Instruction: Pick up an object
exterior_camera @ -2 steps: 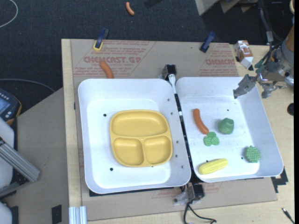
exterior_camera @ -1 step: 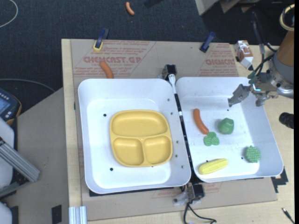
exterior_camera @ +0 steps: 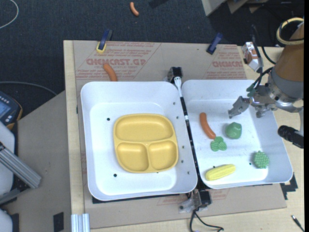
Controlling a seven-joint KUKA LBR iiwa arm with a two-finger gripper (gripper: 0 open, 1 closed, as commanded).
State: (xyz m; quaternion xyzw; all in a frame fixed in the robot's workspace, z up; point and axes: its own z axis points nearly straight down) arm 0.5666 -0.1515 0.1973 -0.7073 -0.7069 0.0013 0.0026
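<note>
Brown surface (exterior_camera: pixel 145 57) carries white bins; hand (exterior_camera: pixel 247 112) hangs over one bin (exterior_camera: pixel 217 87), fingers apart, empty, green toy (exterior_camera: pixel 233 130) just below.

Bright, even light falls from above with only soft shadows, and the left white bin (exterior_camera: pixel 96 129) looks almost overexposed (fine detail is slightly blurry).

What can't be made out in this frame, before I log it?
- Gripper, camera view: the single slanted angle leaves open whether it hangs above the right bin or touches its floor.
- Arm: cut off by the view's right edge.
- Round green piece, leafy green piece, knobbly green piece: too small to name the kind.
- Dark device: cut off by the left edge.
</note>
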